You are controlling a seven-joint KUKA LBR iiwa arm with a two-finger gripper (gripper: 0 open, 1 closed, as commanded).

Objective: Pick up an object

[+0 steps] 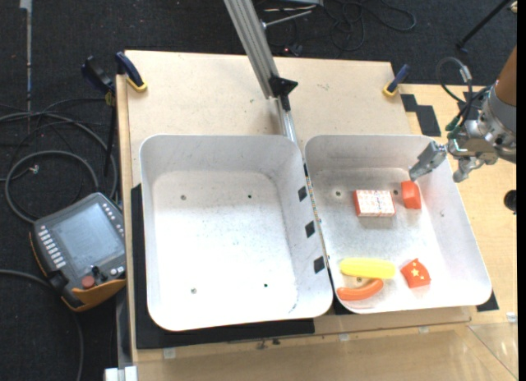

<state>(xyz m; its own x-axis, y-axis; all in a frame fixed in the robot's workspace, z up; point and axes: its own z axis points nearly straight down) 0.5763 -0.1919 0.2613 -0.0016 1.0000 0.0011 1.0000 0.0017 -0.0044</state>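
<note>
Currently, in the camera view, the gripper hangs over the right bin's far right corner, fingers spread wide and empty, apparently staged for descent. Nearest candidate: the orange block just below, beside the red-and-white box.

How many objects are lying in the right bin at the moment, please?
5: a red-patterned block mid-bin, an orange piece beside it, a yellow piece and orange curved piece in front, a red block front-right.

No readable text, labels or numbers anywhere; the red-and-white patterned block and the teach pendant screen carry markings too small and blurred to make out.
</note>
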